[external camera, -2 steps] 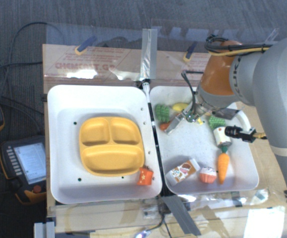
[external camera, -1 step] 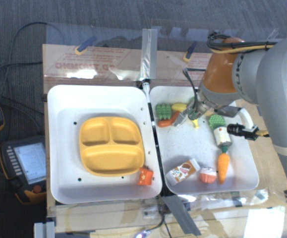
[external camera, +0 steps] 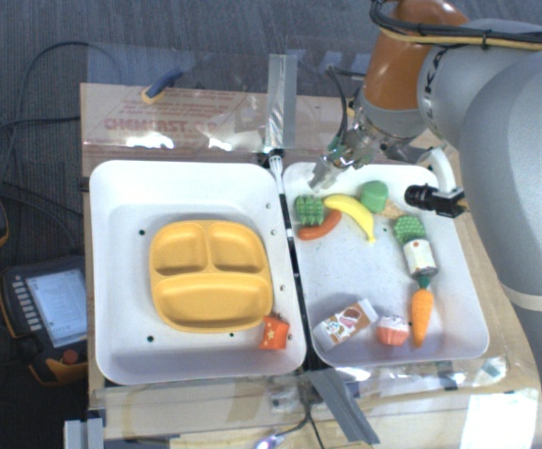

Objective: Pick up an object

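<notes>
Banana in right bin; fingers above its end, state unclear.

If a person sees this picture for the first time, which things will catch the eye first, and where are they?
The big yellow divided plate in the middle of the left bin stands out most. Next comes the grey arm with its orange band, reaching in from the right, with its gripper above the far edge of the right bin. Just in front of the gripper lies a yellow banana, among other small toy foods.
</notes>
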Robot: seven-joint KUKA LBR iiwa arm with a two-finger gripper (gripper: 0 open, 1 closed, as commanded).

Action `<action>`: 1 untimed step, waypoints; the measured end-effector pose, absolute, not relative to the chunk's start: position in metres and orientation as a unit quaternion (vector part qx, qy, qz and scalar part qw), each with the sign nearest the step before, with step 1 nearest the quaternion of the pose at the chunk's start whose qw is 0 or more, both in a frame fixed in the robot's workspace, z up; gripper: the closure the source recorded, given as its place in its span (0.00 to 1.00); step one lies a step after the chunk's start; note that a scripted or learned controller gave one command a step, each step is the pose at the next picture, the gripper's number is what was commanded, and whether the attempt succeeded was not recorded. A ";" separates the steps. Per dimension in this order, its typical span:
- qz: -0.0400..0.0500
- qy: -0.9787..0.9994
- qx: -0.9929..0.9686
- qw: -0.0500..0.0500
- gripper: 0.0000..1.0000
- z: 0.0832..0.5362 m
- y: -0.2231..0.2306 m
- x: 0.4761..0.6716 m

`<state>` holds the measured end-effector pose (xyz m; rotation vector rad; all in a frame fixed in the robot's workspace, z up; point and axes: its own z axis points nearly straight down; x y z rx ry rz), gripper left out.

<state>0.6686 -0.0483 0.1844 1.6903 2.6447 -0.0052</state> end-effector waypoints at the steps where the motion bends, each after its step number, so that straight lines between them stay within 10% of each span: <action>1: -0.001 0.826 0.564 0.001 1.00 0.267 -0.044 0.669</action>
